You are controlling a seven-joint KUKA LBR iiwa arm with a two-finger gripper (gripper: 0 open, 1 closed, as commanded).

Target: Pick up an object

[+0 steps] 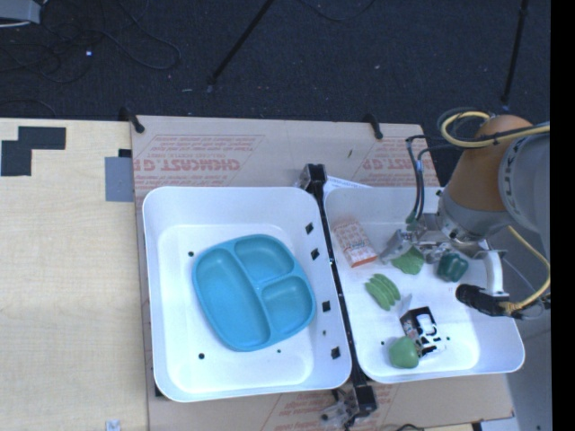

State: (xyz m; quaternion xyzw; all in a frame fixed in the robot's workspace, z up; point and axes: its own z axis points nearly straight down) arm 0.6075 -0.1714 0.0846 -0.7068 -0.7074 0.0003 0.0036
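The right bin (503, 348) holds several small objects. An orange and white packet (353, 242) lies near the divider. A ridged green piece (384, 290) sits in the middle, and a green ball (404, 353) rests beside a black and white item (422, 324) at the front. My gripper (409, 243) is low over the bin's far middle, right above a small green piece (409, 262). A teal object (451, 266) lies just to its right, partly under the wrist. I cannot make out anything held.
The left bin (166, 241) carries a blue divided plate (254, 288). A black divider with clips (328, 277) runs between the bins. The arm's orange band (481, 169) and cables hang over the right bin's far right side.
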